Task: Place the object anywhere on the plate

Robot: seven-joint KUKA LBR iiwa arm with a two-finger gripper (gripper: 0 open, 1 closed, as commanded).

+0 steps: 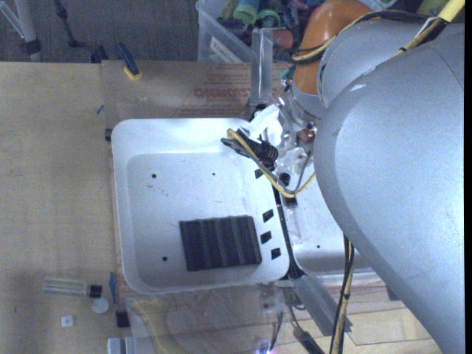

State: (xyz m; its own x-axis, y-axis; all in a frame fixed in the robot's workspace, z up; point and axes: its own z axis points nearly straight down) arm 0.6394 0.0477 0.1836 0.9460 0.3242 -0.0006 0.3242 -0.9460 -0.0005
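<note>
**Ribbed slab rests in the left bin while the arm hangs over the divide**

A black, ribbed rectangular slab (220, 243) lies flat on the floor of the shallow white bin (119, 198) that sits on the view's left. It is close to that bin's near wall and rather nearer its right-hand corner than its left. Its long sides run almost parallel to that wall, with a slight tilt, and nothing touches it.

The grey arm (402, 168) comes in from the view's right and covers most of the second white bin (318, 236), of which a strip of floor beside the shared rim can be seen. The orange band (335, 19) sits high in the view above the wrist. The gripper (286, 147) hangs over the far part of the rim between the two bins, well apart from the slab. Brackets and cable crowd it, so I cannot tell whether it is open or closed, or whether it carries anything.

Small black square marks (266, 217) run along the left bin's right rim, and a few dark dots speckle its floor.

On the wooden bench (51, 161), near its front left corner, lie a clear short tube with a black end (70, 286) and a small pale disc (99, 306). A blue clamp (130, 63) stands by the bench's far edge. Beyond that edge is a clear plastic tub of mixed coloured items (254, 9).
</note>
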